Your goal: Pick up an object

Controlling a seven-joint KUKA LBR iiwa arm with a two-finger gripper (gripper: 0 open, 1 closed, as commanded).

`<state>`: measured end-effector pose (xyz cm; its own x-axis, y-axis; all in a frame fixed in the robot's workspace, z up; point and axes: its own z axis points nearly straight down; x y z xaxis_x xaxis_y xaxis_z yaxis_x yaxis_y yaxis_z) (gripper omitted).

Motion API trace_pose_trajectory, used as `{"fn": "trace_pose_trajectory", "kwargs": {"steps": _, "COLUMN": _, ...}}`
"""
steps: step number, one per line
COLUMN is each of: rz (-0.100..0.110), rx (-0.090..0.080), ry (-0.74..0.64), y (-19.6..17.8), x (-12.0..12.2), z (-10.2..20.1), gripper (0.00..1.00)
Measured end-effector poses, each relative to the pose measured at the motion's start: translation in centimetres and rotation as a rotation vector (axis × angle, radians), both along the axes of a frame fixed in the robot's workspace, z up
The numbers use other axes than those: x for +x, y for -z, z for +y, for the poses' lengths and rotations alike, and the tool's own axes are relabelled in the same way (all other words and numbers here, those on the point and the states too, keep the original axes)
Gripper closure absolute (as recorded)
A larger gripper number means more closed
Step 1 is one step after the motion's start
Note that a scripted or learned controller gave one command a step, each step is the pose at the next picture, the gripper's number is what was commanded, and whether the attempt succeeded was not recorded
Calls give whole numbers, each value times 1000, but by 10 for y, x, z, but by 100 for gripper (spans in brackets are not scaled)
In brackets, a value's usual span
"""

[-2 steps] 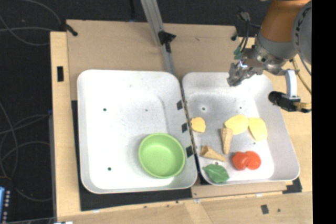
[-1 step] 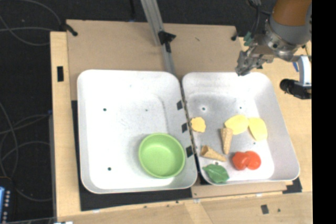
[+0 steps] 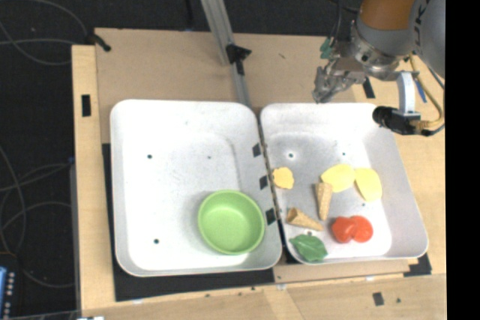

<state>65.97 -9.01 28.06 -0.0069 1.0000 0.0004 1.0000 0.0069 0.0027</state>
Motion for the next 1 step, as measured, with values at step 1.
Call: {"fn": "trace_pose_trajectory", "kwargs": {"steps": 1, "rz": 0, "rx": -1, "ry": 0, "y": -2, "x": 7, "z": 54, "gripper": 100}}
